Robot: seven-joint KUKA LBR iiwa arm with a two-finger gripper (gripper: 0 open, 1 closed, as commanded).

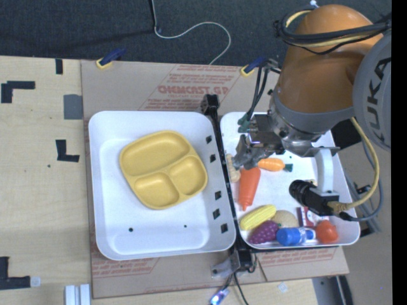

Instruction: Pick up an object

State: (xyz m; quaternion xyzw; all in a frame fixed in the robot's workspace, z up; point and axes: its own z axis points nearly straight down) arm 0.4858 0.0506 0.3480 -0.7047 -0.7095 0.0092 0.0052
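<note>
My gripper (pixel 247 156) hangs low over the left part of the right bin (pixel 343 182), just above the top end of an orange carrot (pixel 248 187) that lies lengthwise by the bin's left wall. A small orange piece (pixel 272 165) lies right beside the gripper. The arm's body hides the far half of this bin. Nothing can be seen held.
Along the right bin's front edge lie a yellow corn cob (pixel 257 216), purple grapes (pixel 264 232), a blue bottle (pixel 292 236), a red tomato (pixel 327 232) and a beige item (pixel 286 218). The left bin (pixel 108 215) holds a yellow divided plate (pixel 164 168).
</note>
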